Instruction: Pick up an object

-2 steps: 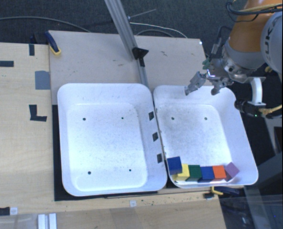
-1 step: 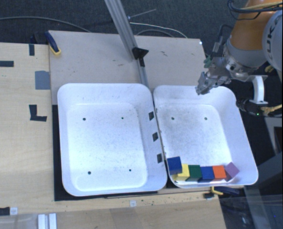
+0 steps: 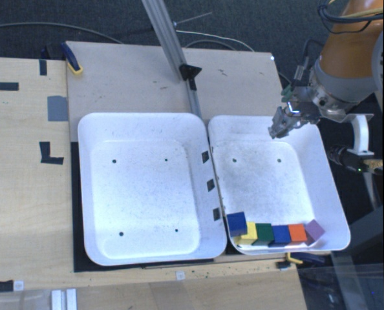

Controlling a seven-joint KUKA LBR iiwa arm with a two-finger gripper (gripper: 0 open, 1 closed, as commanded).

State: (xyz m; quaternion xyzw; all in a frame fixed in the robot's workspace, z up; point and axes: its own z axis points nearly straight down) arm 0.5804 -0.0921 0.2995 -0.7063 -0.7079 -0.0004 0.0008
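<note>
Small coloured cubes (image 3: 273, 232) sit in a row along the right shallow white bin's (image 3: 321, 166) near wall, well apart from the dark two-finger gripper (image 3: 277, 129) over its far edge.

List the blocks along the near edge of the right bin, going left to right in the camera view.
Blue block → yellow block → green block → second blue block → orange block → purple block.

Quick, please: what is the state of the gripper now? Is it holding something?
Gripper: above the far edge of the right bin, nothing visible in it; open or closed cannot be told.
</note>
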